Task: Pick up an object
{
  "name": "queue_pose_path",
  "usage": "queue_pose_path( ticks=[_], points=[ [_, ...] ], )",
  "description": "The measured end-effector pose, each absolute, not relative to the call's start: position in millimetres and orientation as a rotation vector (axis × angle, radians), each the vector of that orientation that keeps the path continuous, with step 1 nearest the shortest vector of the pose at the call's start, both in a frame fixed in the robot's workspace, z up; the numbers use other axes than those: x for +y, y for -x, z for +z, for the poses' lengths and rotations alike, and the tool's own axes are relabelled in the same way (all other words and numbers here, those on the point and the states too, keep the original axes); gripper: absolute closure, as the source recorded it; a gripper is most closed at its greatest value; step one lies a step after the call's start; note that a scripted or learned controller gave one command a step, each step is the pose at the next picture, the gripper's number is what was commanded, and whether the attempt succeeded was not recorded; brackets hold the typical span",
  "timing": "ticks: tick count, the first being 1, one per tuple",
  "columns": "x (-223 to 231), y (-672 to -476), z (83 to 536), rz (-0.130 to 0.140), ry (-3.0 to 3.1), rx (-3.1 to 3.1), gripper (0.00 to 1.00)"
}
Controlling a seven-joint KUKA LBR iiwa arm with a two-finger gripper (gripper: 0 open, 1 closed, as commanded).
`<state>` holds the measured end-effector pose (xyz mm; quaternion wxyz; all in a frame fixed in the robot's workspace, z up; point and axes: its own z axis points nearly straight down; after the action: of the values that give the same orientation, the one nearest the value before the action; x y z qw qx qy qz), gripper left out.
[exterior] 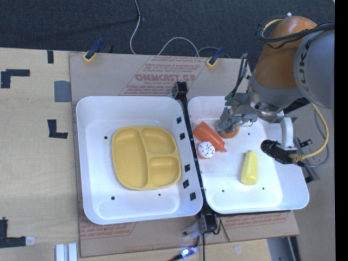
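Holding yellow tray [145, 157]: left bin [87, 118]. Right bin [283, 197]: orange carrot [209, 135], dice [206, 150], yellow bottle [249, 167]. End effector [228, 125] state unclear.

Red print on the cardboard sheet [163, 75] reads roughly "CHEMCAST GP".

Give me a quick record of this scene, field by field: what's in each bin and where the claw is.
left bin: yellow divided plate
right bin: orange carrot-shaped toy, white dotted ball, yellow bottle
ball and carrot toy: touching, near the divider
bottle: lying apart, toward the right
claw: low over the right bin, at the carrot toy's upper end
grip: cannot tell
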<state>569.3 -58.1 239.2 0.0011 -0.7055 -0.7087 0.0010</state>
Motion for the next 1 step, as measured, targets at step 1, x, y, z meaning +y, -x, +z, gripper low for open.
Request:
queue_pose_path(
  ticks=[1],
  points=[
    [-14.0,-587.1,242.6,0.000,2.214,-2.228,1.00]
  ],
)
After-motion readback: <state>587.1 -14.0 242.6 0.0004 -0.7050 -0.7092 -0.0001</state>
